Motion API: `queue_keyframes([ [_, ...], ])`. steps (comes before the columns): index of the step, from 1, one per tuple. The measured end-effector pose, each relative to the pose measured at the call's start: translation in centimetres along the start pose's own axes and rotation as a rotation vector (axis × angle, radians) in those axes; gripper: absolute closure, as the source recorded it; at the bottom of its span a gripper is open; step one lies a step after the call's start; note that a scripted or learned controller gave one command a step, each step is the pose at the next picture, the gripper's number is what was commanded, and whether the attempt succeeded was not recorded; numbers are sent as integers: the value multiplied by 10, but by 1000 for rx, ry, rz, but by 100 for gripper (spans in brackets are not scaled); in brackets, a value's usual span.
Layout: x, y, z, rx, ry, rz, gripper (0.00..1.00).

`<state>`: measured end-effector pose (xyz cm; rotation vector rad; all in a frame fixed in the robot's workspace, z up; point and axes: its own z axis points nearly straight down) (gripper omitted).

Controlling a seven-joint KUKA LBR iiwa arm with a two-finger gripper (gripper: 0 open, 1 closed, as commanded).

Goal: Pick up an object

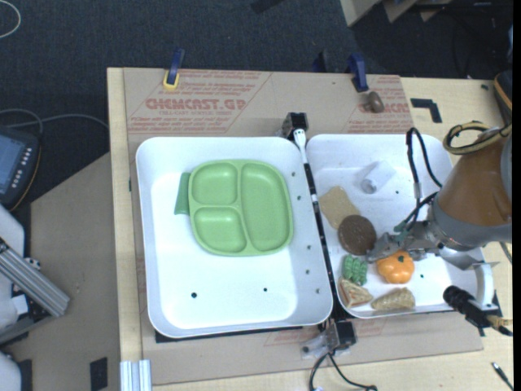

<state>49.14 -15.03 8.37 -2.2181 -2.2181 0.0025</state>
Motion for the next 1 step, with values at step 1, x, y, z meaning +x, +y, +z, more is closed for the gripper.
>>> queue_keyframes([
  [1,0,0,-11,-4,-1,1,100],
])
